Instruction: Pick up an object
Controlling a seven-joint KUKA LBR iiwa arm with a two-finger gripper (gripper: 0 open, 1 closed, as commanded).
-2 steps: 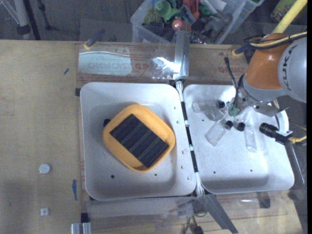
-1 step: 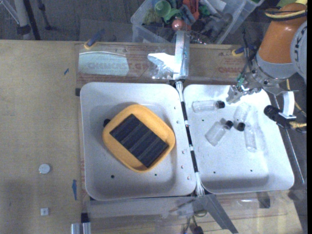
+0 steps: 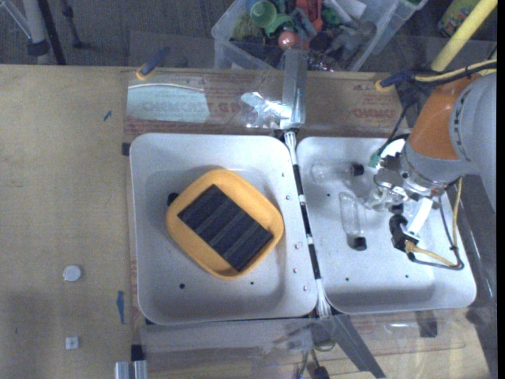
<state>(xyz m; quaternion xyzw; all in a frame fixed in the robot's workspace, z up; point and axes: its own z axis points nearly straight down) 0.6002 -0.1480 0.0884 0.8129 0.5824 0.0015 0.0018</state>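
Note:
A yellow, rounded-square object with a black ribbed top lies tilted in the left bin. In the right bin lies a clear tube-like object with a black cap at its near end. A second clear item with a small black cap lies farther back. My gripper hangs low over the right bin, just to the right of the clear tube. Whether it touches the tube is hard to make out. Nothing shows in its grasp.
The grey arm with its orange band reaches in over the right bin's far right corner. A yellow cable loops over that bin's right side. Behind the bins stand a cardboard strip and a clear box of toys.

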